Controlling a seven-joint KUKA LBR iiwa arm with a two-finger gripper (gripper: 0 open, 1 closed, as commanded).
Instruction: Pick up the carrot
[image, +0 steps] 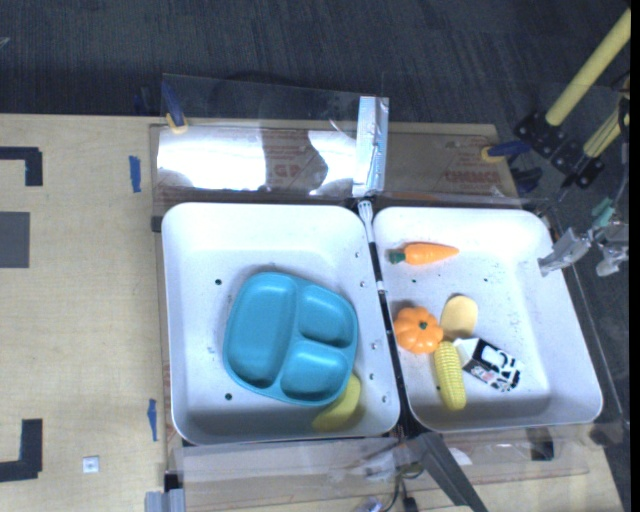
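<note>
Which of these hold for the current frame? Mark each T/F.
1. The carrot lies in the right bin. True.
2. The blue divided plate sits in the right bin. False: it is in the left bin.
3. The carrot touches the corn cob. False: they lie apart, carrot near the bin's far side, corn near its front.
4. The small pumpkin lies beside the corn cob. True.
5. A yellow item sits at the plate's lower right edge. True.

Carrot (428, 254) in right bin (520, 225) (far end); pumpkin (417, 330), corn (449, 374) nearer; tray (288, 338) in left bin (200, 240).
</note>
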